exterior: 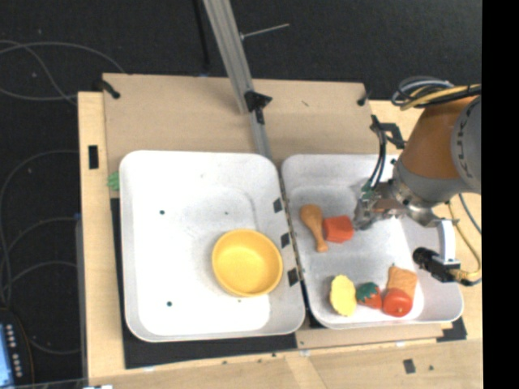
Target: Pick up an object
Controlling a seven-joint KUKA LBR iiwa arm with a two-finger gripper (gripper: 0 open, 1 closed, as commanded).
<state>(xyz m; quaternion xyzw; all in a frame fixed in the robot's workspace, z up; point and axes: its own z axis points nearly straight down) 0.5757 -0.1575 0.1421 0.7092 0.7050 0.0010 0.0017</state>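
Red block (339, 229) in right bin (324, 173); claw (362, 215) just beside it, arm bent down, grip state unclear.

The arm (442, 152) seemingly hides the claw's (362, 211) tips; frame edge crops it.

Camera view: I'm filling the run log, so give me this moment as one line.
gripper low in right bin | beside red block | nothing seen held | yellow bowl in left bin

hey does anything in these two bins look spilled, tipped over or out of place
Nothing stands out. The yellow bowl sits upright in the left bin; the toy foods, including the red block near the gripper, lie loose in the right bin.
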